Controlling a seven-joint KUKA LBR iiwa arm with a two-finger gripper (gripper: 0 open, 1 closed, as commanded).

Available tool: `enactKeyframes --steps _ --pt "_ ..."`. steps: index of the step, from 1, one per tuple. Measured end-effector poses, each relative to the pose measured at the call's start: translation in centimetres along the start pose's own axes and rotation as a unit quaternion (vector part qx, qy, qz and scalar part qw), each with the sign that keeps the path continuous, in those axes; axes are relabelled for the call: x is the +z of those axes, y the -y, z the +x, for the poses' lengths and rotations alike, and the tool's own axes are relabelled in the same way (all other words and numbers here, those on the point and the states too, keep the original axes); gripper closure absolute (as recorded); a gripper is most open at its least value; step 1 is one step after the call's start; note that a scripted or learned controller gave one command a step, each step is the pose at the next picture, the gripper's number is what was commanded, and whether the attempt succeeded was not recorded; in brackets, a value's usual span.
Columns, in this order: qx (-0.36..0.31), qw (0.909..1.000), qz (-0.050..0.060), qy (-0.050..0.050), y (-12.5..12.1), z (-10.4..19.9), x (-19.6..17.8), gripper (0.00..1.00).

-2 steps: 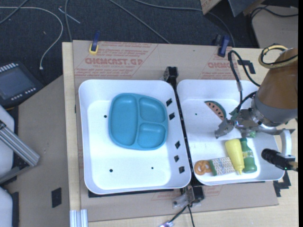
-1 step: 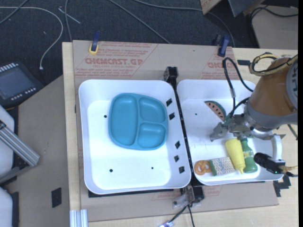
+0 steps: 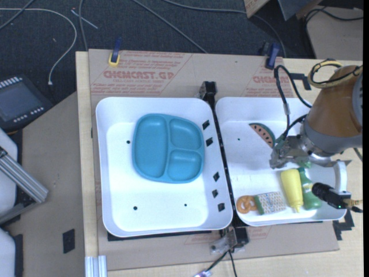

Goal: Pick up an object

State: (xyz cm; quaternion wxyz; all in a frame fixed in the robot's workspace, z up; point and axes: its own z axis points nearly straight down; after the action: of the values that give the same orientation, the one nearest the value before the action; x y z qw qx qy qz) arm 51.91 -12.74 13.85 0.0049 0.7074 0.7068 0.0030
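This is a robotics lab or test cell. A cardboard-covered surface (image 3: pixel 173 68) held by blue clamps (image 3: pixel 116 52) carries two white bins (image 3: pixel 109 154) joined side by side. Loose cables (image 3: pixel 69 22) trail across the dark carpet (image 3: pixel 173 4), a small monitor (image 3: pixel 20 101) sits at the left, and aluminium framing (image 3: pixel 20 175) stands nearby.

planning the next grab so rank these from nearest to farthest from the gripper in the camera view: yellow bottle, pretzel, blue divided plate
Measured from the gripper in the right bin:
1. Yellow bottle, just below the gripper, right bin.
2. Pretzel, by the right bin's lower left corner.
3. Blue divided plate, across the divider in the left bin.
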Motion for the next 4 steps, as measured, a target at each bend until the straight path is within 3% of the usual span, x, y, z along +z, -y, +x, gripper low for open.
enactKeyframes --steps 2,4 --pt "-0.001 1.0 0.002 -0.001 -1.2 0.6 -11.1 1.0" --pt "-0.003 1.0 0.005 -0.002 -1.2 10.9 -12.0 1.0"
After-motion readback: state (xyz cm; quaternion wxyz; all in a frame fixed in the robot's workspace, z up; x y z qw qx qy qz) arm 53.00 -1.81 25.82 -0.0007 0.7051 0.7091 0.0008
